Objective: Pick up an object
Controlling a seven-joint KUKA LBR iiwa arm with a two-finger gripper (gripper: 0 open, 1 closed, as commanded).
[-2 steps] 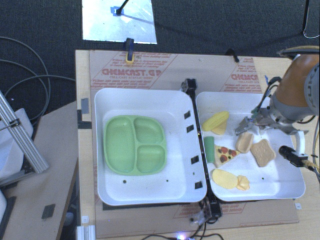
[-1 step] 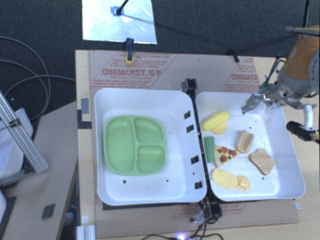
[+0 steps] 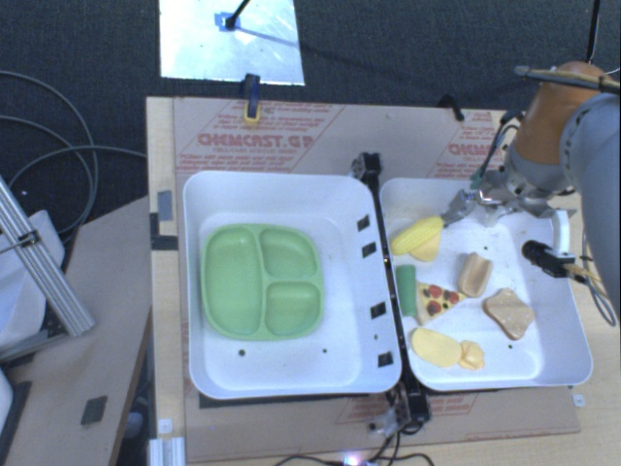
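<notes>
A bench (image 3: 291, 129) on dark carpet bears two white bins. The left bin (image 3: 281, 187) holds a green tray (image 3: 260, 281). The right bin (image 3: 543, 357) holds a banana (image 3: 415, 238), pizza slice (image 3: 439, 301), bread (image 3: 508, 313), a roll (image 3: 473, 274) and more yellow food. The gripper (image 3: 456, 209) hangs just right of the banana's far end, touching or nearly so; whether it is spread or closed cannot be told.
</notes>
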